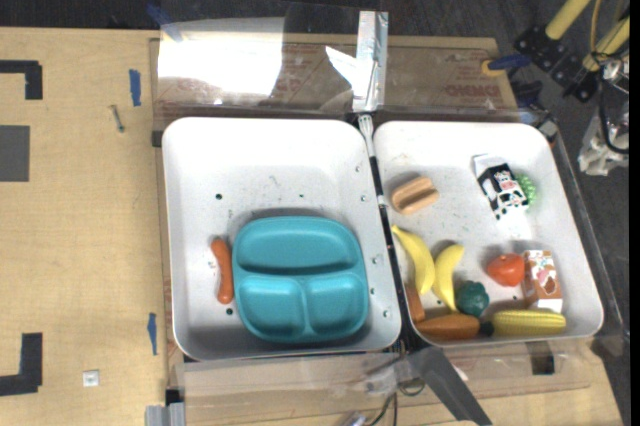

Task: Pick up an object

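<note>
Down in the right bin (560,176) I'm seeing the toy food: hot dog (414,194), bananas (430,264), tomato (506,269), corn (528,321) (plus what may be a milk carton (503,187)). Left bin (190,164) holds a teal tray (298,278) beside a sausage (223,269).
</note>
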